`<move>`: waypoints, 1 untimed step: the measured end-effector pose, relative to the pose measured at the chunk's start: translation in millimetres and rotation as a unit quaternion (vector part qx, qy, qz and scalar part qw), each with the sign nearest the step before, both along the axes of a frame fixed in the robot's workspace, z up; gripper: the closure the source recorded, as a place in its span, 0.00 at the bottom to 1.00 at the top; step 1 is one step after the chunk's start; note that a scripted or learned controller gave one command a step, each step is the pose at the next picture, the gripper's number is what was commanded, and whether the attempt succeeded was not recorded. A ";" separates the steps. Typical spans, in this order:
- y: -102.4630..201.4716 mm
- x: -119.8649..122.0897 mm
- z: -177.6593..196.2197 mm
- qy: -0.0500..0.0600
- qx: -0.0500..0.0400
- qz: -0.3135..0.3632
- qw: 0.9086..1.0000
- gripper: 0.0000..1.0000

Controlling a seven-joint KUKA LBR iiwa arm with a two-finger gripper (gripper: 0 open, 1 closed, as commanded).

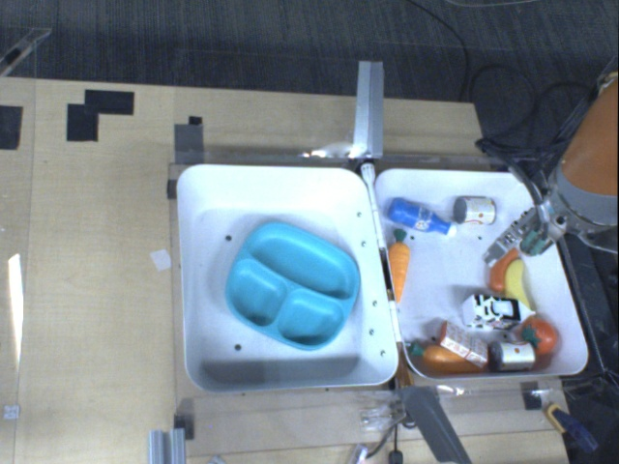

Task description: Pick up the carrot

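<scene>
The carrot (397,270) is orange with a green top and lies lengthwise against the left wall of the right bin (440,307), beside the divider. My gripper (522,241) hangs over the right side of that bin, just above a banana and an orange fruit (510,278). It is well to the right of the carrot, apart from it. The fingers point down and left, and nothing shows between them.
The right bin also holds a blue bottle (419,217), a small grey can (475,210), a black-and-white toy (495,310), a tomato (540,335) and packets along the front wall. A blue divided plate (290,284) lies in the left bin (208,259).
</scene>
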State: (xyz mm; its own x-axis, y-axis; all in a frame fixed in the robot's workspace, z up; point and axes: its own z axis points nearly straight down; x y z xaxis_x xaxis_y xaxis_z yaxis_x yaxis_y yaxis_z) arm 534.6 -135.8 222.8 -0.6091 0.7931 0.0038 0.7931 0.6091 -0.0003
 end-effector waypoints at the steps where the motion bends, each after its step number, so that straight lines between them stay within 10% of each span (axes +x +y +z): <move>1: 0.8 1.6 7.2 0.000 0.000 0.002 1.000 1.00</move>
State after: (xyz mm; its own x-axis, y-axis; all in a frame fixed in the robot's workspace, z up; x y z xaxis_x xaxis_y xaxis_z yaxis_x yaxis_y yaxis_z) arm 536.2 -135.1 230.0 -0.6115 0.7913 0.0051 0.7913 0.6115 -0.0005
